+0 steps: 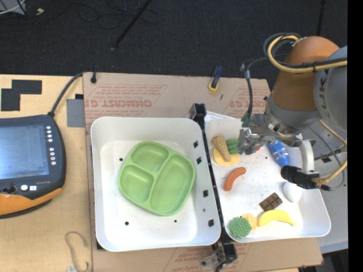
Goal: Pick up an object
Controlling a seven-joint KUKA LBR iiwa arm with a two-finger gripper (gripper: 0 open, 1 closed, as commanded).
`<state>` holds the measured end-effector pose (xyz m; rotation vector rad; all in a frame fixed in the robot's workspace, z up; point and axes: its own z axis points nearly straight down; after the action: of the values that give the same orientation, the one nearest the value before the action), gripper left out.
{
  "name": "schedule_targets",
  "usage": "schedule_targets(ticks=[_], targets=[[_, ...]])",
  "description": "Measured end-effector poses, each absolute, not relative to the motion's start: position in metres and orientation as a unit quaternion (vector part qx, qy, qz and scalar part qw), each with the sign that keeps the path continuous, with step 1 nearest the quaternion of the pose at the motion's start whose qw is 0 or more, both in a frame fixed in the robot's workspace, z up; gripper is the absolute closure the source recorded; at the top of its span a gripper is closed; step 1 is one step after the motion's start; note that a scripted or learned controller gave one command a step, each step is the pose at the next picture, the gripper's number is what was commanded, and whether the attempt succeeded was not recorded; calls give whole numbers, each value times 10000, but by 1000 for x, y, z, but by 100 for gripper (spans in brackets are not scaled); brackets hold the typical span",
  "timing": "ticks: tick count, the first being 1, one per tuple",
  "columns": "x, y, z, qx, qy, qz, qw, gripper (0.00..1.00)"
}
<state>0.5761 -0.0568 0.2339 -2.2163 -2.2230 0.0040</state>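
My gripper hangs low over the upper part of the right bin, reaching in from the right. Just to its left lie a small green item and a tan and yellow bread-like piece. On the gripper's right side a blue bottle lies in the bin. Below the gripper rests a red sausage. Further toward the front are a brown chocolate piece, a yellow banana, a green bumpy ball and a white object.
The left bin holds a green divided plate. A black divider runs between the bins. A tablet-like device sits on the bench at far left. A blue and yellow clip lies behind the bins.
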Motion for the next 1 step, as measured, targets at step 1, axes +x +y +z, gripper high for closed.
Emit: schedule_targets(ticks=[1], targets=[[586, -70, 232, -7074, -7068, 11, 4, 100]])
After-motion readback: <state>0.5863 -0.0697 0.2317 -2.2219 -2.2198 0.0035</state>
